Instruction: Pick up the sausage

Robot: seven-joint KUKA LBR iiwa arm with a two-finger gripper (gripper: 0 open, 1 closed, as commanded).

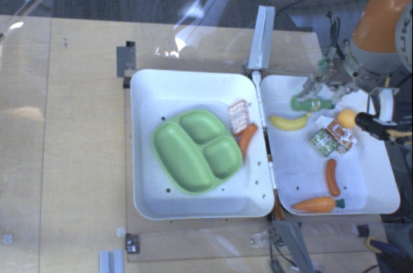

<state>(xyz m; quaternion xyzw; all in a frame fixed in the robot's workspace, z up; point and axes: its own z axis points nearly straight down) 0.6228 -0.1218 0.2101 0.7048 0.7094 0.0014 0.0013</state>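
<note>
The bench (71,136) looks like pale wood under a clear, shiny sheet that throws back the ceiling lights. Both white bins, the left bin (148,194) and the right bin (381,194), seem smooth, slightly glossy plastic. The green divided plate (193,152) is matt plastic. The sausage (332,177), at five o'clock in the right bin, has a slick reddish skin. The banana (288,122) looks like smooth toy plastic. The divider post (261,39) at twelve o'clock is brushed metal.
</note>
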